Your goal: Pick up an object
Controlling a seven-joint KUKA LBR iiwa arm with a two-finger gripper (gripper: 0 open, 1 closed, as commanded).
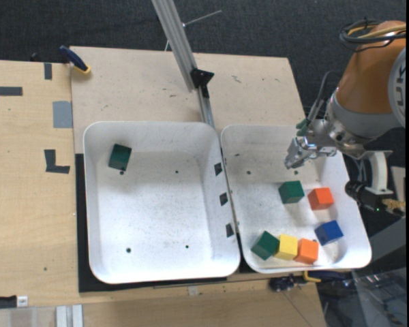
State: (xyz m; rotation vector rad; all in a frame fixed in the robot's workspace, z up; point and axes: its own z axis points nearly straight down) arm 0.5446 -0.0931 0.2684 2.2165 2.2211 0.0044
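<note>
Grey arm [368, 101] reaches in from your right, gripper [294, 159] hovering over the right bin [259, 142]; its grip, you can't tell. Six blocks there: two green [292, 192], two orange [320, 198], one yellow [288, 246], one blue [328, 232]. One green block [120, 157] sits in the left bin [157, 264].

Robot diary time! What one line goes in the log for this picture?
gripper: above right bin, nothing held | nearest: green block | left bin: one dark green block
</note>
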